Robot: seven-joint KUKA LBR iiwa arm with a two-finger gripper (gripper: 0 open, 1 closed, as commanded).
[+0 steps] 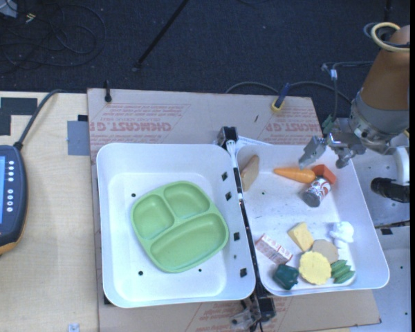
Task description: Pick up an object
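My gripper (326, 155) hovers over the far right part of the right bin (371, 213), fingers spread open with nothing between them. Just below it lie an orange carrot (295, 175), a red piece (326, 173) and a small grey can (314, 192) with a red label. Nearer the front of that bin sit a yellow cheese wedge (302, 236), a tan disc (325, 248), a round yellow piece (315, 268), green beans (343, 271), a dark teal block (286, 277), a white lump (342, 232) and a wrapped bar (272, 249). A tan bread-like piece (249, 171) leans by the divider.
The left bin (117, 185) holds a green divided plate (180, 225). A handheld control pendant (0, 199) lies on the bench at far left. Cables run across the dark floor behind. The arm's orange band (391, 68) rises at the right.
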